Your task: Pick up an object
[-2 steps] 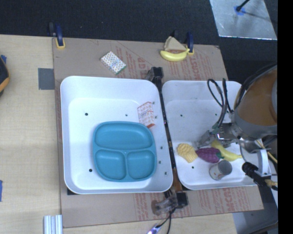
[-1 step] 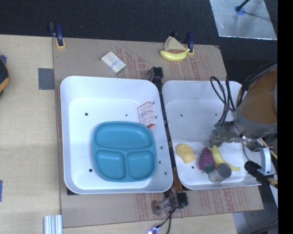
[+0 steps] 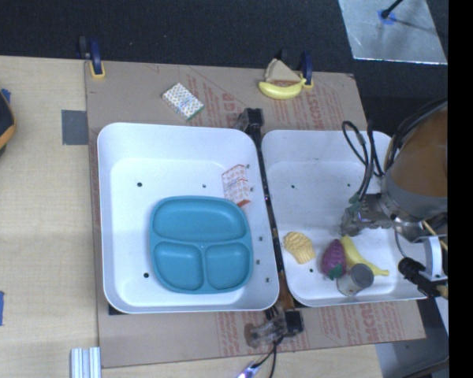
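In the right bin (image 3: 315, 172) several small objects lie near the front: a yellow ridged piece (image 3: 299, 247), a purple object (image 3: 333, 259), a yellow banana-like toy (image 3: 359, 257) and a grey cylinder (image 3: 356, 278). My gripper (image 3: 361, 217) hangs over the right side of this bin, just above and behind the banana-like toy and the purple object. Nothing is visibly between its fingers. The grey arm with its orange band (image 3: 419, 168) comes in from the right.
The left bin (image 3: 118, 211) holds a blue divided tray (image 3: 201, 242) and a small red-and-white packet (image 3: 236, 183). Outside the bins lie a patterned packet (image 3: 182, 100) and a yellow banana with a sandwich toy (image 3: 282, 81). Black cables (image 3: 359, 152) loop over the right bin.
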`<state>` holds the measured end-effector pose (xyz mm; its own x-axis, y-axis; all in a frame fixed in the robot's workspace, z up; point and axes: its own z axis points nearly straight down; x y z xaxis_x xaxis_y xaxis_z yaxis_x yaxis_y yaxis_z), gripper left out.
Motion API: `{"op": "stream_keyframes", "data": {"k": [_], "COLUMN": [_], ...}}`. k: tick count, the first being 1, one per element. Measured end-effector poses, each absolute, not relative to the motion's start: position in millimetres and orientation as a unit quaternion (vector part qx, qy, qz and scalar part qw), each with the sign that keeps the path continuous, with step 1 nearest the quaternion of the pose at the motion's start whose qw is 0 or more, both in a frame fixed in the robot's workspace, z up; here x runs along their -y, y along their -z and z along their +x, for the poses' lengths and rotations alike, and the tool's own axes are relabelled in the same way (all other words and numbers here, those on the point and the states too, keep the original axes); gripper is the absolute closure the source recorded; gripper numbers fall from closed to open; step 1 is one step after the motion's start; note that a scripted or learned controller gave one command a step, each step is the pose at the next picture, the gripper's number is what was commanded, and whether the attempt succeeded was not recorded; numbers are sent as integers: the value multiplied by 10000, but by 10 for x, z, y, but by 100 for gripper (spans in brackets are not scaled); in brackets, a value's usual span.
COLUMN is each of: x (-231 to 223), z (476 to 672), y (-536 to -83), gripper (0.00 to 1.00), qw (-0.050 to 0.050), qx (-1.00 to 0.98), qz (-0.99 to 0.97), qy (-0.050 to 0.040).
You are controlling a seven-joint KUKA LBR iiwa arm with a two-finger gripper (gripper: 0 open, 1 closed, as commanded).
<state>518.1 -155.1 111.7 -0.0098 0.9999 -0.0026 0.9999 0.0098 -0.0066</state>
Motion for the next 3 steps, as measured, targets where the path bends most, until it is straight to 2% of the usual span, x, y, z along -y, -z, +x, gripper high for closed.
{"op": "stream_keyframes", "data": {"k": [1, 2, 3], "x": [1551, 1192, 1204], "z": [5181, 4793, 4807], "y": [-1118, -911, -1023], "gripper": [0, 0, 100], "qw": [12, 18, 5], "qx": [7105, 7079, 7084], "qz": [-7036, -7063, -7058], "qy": [-32, -13, -10]}}
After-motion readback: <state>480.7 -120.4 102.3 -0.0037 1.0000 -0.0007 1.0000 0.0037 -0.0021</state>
